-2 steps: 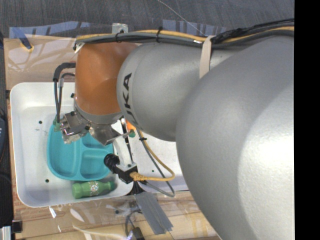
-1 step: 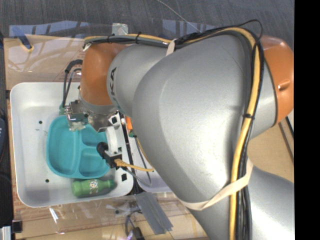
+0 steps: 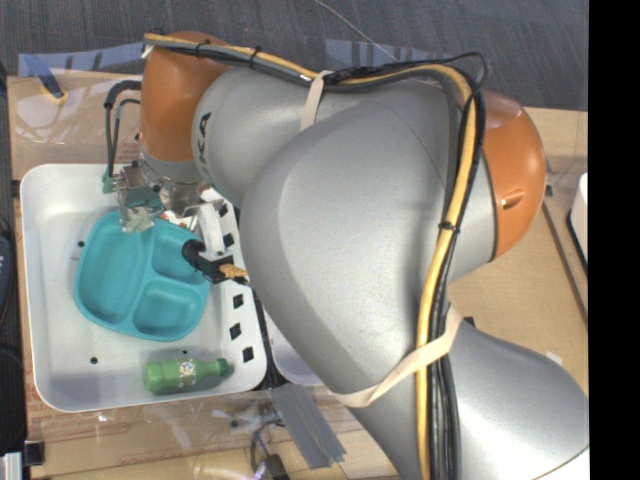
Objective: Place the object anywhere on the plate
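Note:
A teal plate [image 3: 135, 278] with three compartments lies in the left white bin [image 3: 40, 268]. A green bottle [image 3: 185, 371] lies on its side on the bin floor just in front of the plate, apart from it. My gripper [image 3: 137, 213] hangs over the plate's far edge, near its top compartment. The arm's bulk hides much of the gripper, and I cannot make out anything between its fingers.
The grey arm covers almost all of the right bin [image 3: 290, 368] and the bench's right half. A divider with black squares [image 3: 238, 298] runs between the bins. Bare bin floor shows left of the plate and along the front.

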Motion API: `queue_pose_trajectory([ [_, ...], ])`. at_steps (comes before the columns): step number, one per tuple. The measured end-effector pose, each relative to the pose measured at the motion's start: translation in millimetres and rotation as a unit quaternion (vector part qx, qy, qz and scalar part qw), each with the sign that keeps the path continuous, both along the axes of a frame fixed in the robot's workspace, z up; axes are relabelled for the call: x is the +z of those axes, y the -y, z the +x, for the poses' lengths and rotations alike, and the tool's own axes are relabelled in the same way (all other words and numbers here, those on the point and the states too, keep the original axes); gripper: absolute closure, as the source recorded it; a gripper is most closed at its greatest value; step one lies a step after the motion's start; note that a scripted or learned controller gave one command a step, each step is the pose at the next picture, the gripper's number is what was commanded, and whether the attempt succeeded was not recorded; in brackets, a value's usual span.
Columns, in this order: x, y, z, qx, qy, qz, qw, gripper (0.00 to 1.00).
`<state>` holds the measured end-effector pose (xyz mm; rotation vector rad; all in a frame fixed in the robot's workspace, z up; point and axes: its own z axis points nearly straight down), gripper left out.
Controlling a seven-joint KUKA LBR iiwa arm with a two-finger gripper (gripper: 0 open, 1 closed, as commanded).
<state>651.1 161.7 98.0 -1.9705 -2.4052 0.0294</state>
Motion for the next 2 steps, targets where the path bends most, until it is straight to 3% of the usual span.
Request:
queue_pose_trajectory([
  [1, 164.3, 15.6, 7.5, -0.002, 0.025, -0.0015, 0.9997, 1.0],
  [2, 62.9, -41.4, 2.9, 0.156, 0.014, -0.0003, 0.9876, 1.0],
])
